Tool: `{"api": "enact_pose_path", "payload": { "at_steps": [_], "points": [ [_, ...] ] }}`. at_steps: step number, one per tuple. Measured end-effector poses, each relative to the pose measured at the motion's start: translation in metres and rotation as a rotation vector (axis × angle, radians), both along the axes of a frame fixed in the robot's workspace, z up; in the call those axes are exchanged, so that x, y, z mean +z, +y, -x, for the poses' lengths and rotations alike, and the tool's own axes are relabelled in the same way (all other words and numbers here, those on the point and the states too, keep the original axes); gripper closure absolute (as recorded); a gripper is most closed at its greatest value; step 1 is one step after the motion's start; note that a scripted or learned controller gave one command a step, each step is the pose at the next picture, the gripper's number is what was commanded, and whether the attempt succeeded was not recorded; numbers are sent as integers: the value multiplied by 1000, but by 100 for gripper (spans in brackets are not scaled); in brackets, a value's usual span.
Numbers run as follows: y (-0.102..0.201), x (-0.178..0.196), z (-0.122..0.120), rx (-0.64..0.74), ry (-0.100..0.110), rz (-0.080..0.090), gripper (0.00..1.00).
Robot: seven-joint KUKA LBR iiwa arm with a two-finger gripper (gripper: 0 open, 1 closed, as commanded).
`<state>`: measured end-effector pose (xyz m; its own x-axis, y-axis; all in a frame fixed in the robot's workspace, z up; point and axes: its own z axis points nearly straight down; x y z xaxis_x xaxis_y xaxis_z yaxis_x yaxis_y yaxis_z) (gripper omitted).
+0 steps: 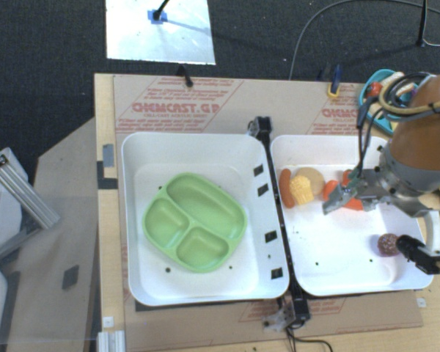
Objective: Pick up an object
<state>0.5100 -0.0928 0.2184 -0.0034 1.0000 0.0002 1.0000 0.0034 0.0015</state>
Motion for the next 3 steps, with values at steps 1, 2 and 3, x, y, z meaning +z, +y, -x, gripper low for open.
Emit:
{"api": "enact_pose_path", "payload": {
  "at_steps": [1, 2, 3],
  "points": [
    [0, 11, -1, 3, -3, 0, 100],
    [59, 7, -5, 7, 0, -2, 100],
    [30, -5, -70, -1, -5, 2, 100]
  ]
}}
